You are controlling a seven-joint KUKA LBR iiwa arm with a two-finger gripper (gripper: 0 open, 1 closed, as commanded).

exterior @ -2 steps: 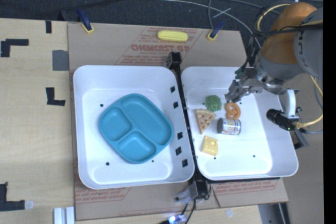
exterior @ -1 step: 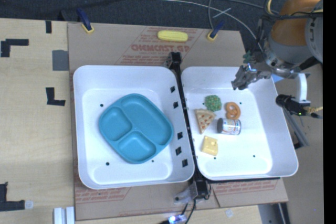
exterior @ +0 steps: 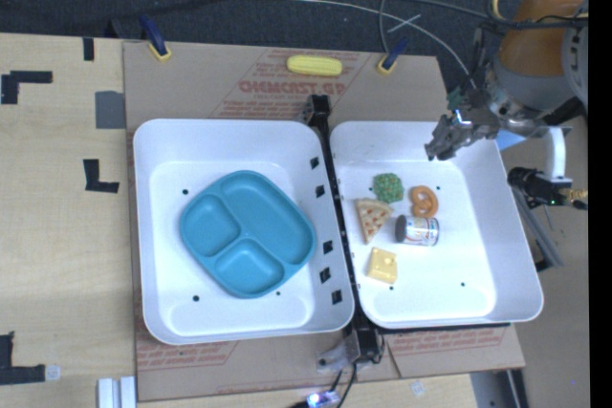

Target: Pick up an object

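Several small objects lie in the right bin [exterior: 478,291]: a green broccoli piece [exterior: 387,185], a brown pretzel [exterior: 424,201], a pizza slice [exterior: 371,218], a small can on its side [exterior: 419,230] and a yellow cheese wedge [exterior: 382,265]. My gripper [exterior: 446,142] hangs over the bin's upper right part, above and to the right of the broccoli and pretzel, apart from all of them. Nothing shows between its fingers.
The left bin [exterior: 158,205] holds a blue divided plate [exterior: 247,232]. A yellow banana-like object [exterior: 314,65] lies on the cardboard behind the bins. Blue-yellow clamps [exterior: 153,40] pin the cardboard at the back. Cables run above the bench.
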